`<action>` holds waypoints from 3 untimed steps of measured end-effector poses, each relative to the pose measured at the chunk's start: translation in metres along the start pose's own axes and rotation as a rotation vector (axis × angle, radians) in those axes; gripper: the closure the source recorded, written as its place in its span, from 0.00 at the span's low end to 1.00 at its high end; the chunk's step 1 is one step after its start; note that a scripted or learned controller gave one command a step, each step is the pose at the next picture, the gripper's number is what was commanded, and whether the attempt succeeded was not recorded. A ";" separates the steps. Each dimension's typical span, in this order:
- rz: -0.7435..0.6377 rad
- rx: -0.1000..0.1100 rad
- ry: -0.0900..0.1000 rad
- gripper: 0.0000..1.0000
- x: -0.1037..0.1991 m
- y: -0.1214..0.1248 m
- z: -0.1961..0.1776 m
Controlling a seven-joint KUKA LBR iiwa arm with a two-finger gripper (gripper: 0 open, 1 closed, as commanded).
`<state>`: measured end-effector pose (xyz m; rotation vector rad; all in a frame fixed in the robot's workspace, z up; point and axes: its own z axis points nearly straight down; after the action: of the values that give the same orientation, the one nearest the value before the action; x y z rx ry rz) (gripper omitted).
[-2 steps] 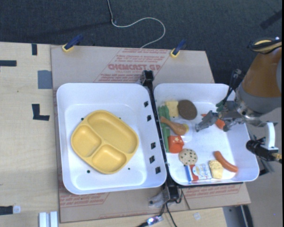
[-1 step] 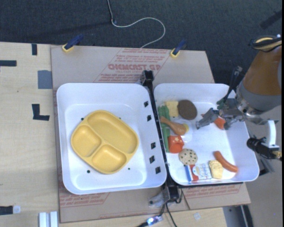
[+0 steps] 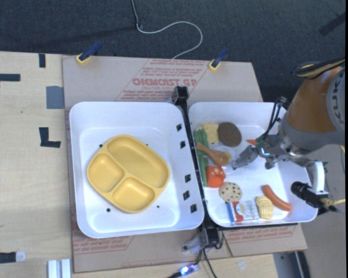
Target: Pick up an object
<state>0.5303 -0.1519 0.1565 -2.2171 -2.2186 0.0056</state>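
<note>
Toy food lies scattered in the right bin [image 3: 290, 216], none of it lifted.
The gripper [image 3: 242, 160] hangs low beside the brown patty [image 3: 229, 134] and wooden spoon [image 3: 213, 153]; I cannot tell its opening. A yellow divided plate [image 3: 127, 172] sits in the left bin [image 3: 87, 120].

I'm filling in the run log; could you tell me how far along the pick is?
Done: the gripper is down in the right bin, near the brown patty. In hand: nothing visibly between its fingers. Left: grasping and lifting an item; the sausage and cookie lie untouched.
</note>
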 end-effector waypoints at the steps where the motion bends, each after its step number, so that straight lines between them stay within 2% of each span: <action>1: 0.001 -0.004 -0.001 0.00 0.010 -0.003 0.056; 2: -0.002 -0.008 0.003 0.00 0.011 0.000 0.067; 3: -0.001 -0.013 -0.004 1.00 0.010 0.000 0.058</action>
<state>0.5301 -0.1422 0.0981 -2.2245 -2.2275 -0.0046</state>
